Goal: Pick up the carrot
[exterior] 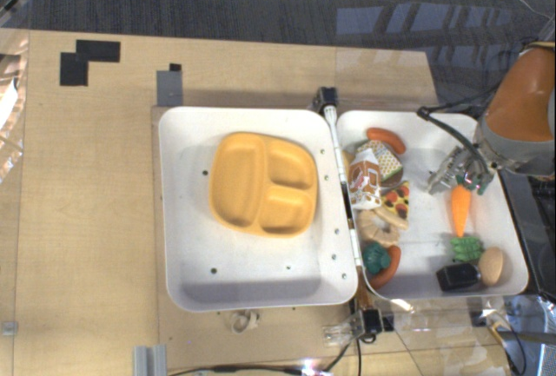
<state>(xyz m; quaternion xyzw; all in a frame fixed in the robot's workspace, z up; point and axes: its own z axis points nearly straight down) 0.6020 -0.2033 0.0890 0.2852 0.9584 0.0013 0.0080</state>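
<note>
1. You see the carrot [460,207] lying in the right bin [512,235], orange body pointing up the view and green leaves at its lower end. It is the landmark for the rest.
2. The gripper [460,174] hangs just above the carrot's orange tip. The view is small and blurred there, so I cannot tell if its fingers are open or closed; nothing is clearly between them.
3. Risk: the gripper is over the narrow tip, not the middle. If it closes there, the carrot can probably slip out or tilt.
4. Risk: the green leaves touch a black block [457,277] below the carrot, and a beige egg-like thing [492,264] lies just beside that. A push along the carrot can jam it against them.
5. Risk: the bin wall is near, right of the carrot. A finger may hit it.
6. The pile of toy food [380,192] left of the carrot is well apart, so less danger there.
</note>
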